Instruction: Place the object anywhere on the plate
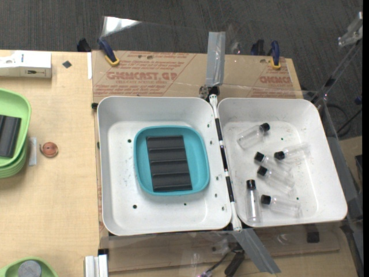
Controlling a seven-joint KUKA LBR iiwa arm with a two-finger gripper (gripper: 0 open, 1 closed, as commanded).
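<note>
While my claw is out of sight, so I cannot tell its state, six clear plastic vials with black caps lie scattered in the right white bin. At nine o'clock from them, the teal square plate carrying a black ribbed insert sits in the left white bin.

Glossy teal plastic plate, matt black insert; clear vials, prob. plastic.
</note>
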